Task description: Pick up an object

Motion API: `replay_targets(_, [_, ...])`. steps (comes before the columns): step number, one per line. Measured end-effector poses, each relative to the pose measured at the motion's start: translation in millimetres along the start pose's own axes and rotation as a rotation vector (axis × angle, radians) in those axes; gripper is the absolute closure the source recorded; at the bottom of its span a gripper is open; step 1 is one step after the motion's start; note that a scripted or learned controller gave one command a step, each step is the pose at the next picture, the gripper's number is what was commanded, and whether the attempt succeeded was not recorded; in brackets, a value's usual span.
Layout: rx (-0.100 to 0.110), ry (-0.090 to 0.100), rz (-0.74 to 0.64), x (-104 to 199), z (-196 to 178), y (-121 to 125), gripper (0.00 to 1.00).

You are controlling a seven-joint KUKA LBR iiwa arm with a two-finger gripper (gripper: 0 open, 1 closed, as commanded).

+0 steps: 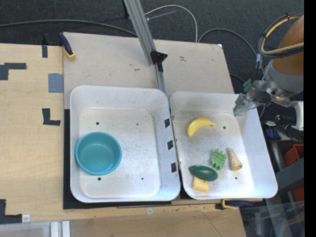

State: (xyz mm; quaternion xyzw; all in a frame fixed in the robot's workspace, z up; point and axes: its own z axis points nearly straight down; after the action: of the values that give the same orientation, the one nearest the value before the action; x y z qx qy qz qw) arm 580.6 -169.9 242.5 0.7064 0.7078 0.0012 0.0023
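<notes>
The right bin (256, 132) holds a yellow banana (199, 126), a green spiky toy (218, 158), a tan cone-shaped piece (234, 159), a dark green oval piece (203, 172) and a yellow block (200, 184). The gripper (243, 104) hangs over the right bin's upper right rim, above and to the right of the banana. Nothing shows between it and the objects. The left bin (118, 102) holds a teal bowl (98, 153).
A grey metal pole (143, 26) slants across the board behind the bins. A blue and yellow clamp (66, 45) sits at the board's far left corner. Cables loop behind the right bin. Arm hardware crowds the right edge.
</notes>
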Motion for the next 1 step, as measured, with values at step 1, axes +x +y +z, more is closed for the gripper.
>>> replay_targets(1, [0.006,0.003,-0.004,45.0,-2.6,-6.0,1.00])
